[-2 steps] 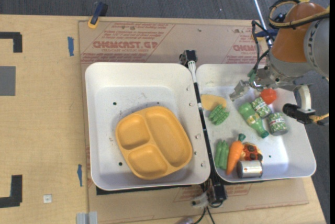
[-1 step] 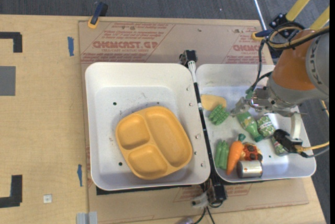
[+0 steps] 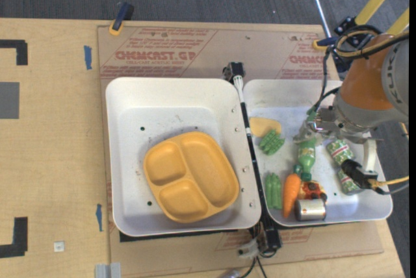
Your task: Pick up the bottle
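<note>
The bottle (image 3: 305, 161) is small, green and clear. It lies in the right bin (image 3: 380, 204), roughly in the middle, with its length running toward the front edge. My gripper (image 3: 317, 126) hangs right over the bottle's far end, under the arm's orange band (image 3: 364, 89). The wrist hides the spot where gripper and bottle meet.
Around the bottle lie a carrot (image 3: 291, 189), a green pepper (image 3: 273, 189), a silver can (image 3: 311, 209), a small red item (image 3: 314, 189), a leafy green piece (image 3: 271, 142) and a yellow wedge (image 3: 264, 125). A green-and-white pack (image 3: 340, 153) lies to its right. A yellow divided plate (image 3: 190, 174) sits in the left bin (image 3: 130, 108).
</note>
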